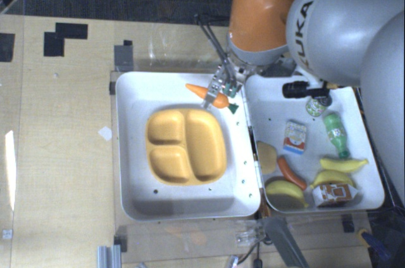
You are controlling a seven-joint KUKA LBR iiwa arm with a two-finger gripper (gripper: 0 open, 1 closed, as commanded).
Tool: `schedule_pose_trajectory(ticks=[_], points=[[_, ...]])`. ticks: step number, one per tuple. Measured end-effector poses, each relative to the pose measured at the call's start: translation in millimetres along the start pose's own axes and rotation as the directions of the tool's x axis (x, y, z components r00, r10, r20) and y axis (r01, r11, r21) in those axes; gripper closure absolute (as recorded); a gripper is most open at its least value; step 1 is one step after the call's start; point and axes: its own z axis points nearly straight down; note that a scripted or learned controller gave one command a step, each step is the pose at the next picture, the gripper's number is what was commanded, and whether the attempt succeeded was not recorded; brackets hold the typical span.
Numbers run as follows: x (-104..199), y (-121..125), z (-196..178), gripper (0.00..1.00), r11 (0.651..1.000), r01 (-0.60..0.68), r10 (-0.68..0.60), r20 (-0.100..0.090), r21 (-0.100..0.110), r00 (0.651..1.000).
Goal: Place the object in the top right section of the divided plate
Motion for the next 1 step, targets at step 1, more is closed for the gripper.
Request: schedule_pose_trajectory(ticks=[1], points=[[2.7,59.1,5.1,1.00,0.999,0.053,-0.053,-0.001,-0.001,0.999]])
